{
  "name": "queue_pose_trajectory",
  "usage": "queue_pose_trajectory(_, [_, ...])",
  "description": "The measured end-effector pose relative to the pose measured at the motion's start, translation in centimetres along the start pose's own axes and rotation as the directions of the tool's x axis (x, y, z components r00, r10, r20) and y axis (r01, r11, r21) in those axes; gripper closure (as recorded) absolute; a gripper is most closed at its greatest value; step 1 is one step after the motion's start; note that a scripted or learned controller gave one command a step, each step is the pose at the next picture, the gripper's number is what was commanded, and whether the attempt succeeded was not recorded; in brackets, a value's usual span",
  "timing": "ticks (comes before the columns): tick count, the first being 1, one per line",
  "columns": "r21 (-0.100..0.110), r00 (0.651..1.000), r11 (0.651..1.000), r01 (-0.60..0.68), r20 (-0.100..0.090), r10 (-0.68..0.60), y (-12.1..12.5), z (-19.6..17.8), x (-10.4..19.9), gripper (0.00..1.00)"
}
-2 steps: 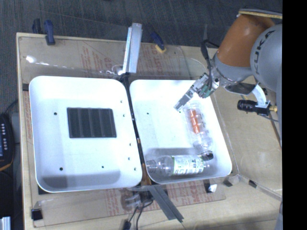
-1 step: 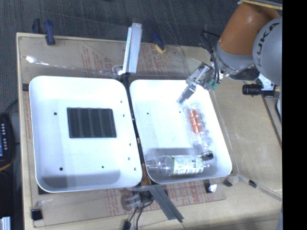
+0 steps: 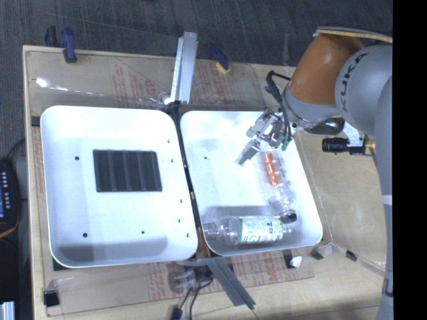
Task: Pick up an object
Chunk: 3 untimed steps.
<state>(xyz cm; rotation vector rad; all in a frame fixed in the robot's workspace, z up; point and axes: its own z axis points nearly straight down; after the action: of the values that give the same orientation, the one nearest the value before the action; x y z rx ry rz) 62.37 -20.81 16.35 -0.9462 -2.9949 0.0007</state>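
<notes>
gripper [image 3: 257, 144]: over right bin [image 3: 213, 179], upper part, grip state unclear
orange-label bottle [image 3: 273, 176]: right bin, just below gripper
clear bottle [image 3: 248, 229]: lying along right bin's front wall

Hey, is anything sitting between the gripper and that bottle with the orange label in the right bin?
Nothing visible. The gripper hangs over the right bin, right at the upper end of the orange-labelled bottle, with no object between them. The other clear bottle lies along the bin's near wall, beyond the first bottle's far end.
</notes>
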Motion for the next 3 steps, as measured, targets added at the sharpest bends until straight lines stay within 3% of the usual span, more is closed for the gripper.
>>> queue_pose_trajectory(1, [0.0,0.981,0.981,-0.196,-0.001,0.196,-2.8,3.6,3.9,0.0])
queue_pose_trajectory(2, [-0.001,0.922,0.922,-0.387,0.002,0.387,-3.4,-2.4,4.4,0.0])
queue_pose_trajectory(3, [-0.001,0.928,0.928,-0.372,0.001,0.372,-2.1,0.0,2.5,0.0])
